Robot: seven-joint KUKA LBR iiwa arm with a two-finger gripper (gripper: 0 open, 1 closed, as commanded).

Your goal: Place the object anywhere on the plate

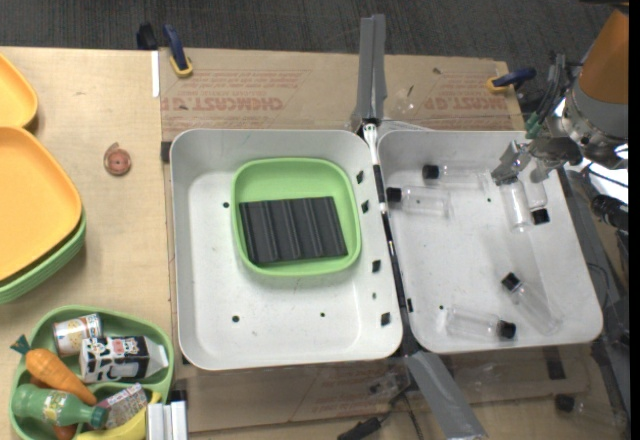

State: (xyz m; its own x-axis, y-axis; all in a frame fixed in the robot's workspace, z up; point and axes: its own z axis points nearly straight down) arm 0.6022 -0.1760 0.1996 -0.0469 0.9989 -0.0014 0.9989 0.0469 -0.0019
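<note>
Several clear vials with black caps lie scattered in the right bin [570, 258]: one vial [422, 200] near its left wall, another [478, 326] at the bottom, a third [527, 294] right of centre. A fourth vial [520, 206] lies under the gripper [518, 166], which hovers at the bin's upper right; whether it grips anything cannot be told. The green plate [295, 176] sits in the left bin [200, 318], bearing a dark ribbed block [293, 230]. Orange dishes [35, 203] and a bowl of toy food [85, 373] rest left of the bins.
</note>
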